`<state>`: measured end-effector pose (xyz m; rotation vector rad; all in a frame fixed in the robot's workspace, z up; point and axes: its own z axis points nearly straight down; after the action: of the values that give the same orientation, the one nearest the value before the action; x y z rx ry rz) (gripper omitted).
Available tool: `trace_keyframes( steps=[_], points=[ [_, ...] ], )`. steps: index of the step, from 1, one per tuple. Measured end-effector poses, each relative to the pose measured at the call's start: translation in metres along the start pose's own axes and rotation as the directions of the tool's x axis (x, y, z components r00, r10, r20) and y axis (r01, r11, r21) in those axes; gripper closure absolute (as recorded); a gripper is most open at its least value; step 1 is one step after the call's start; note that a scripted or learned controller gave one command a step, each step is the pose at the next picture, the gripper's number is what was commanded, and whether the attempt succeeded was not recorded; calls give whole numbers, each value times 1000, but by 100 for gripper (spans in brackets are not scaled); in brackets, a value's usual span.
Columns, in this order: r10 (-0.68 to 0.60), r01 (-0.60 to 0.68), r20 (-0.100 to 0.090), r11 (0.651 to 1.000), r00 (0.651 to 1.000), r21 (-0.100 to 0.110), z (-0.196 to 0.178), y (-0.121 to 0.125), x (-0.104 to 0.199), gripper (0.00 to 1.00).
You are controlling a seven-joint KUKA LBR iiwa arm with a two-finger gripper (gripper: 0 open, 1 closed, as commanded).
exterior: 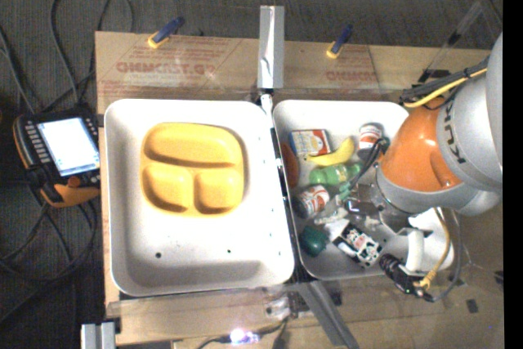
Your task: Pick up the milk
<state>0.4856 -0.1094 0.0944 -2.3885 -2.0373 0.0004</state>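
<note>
White plastic walls hem in the right bin (286, 135), and that is where I have the arm (425, 159) working. The hand (359, 212) sits low among the clutter; I cannot tell from this slant whether it is open, closed or gripping anything.

The milk, as I judge it, is the small carton (358, 243) with black-and-white patches lying on the bin floor just below the hand in the view, near the front wall. It looks tipped on its side, though the arm's bulk hides part of it.

Up-view of the hand lie a banana (335, 154), a green bottle (331, 173) and a small box (309, 142). A can (314, 199) and a dark green thing (312, 240) sit to the hand's far side, toward the other bin (114, 176) with its yellow tray (194, 167).

To do this well, I'd centre the hand over the carton's narrow faces, come straight down clear of the can, and close only once both flat sides are bracketed. The front wall leaves little room, so a shallow approach risks pushing the carton against it.
</note>
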Motion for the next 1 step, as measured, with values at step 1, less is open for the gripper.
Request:
trace_keyframes(
  steps=[1],
  points=[
    [-50, 50, 2, 999, 999, -8, 4, 0, -1, 0]
  ],
)
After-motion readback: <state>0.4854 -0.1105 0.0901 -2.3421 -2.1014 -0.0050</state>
